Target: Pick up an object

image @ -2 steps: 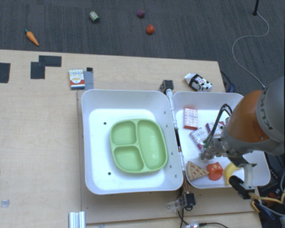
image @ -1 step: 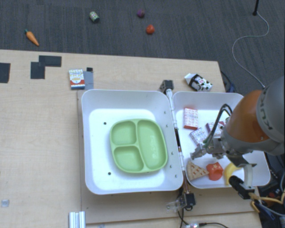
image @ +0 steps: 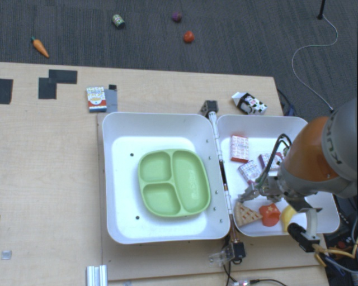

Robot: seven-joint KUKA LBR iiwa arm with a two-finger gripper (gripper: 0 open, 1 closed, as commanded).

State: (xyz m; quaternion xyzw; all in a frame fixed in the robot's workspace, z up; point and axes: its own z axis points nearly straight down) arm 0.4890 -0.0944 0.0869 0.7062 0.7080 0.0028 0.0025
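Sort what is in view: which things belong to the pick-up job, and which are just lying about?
Job:
- end effector, over the right white bin
- pink-and-white packet
- tan wedge-shaped cracker toy
- red round tomato toy
- yellow rounded toy

Lying about:
- green three-compartment plastic plate, in the left bin
- orange carrot toy, on the carpet
- small red-and-white box

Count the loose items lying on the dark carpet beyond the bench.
4: a carrot at far left, a small greenish item left of centre, a purple piece near the top middle, and a red ball just below it.
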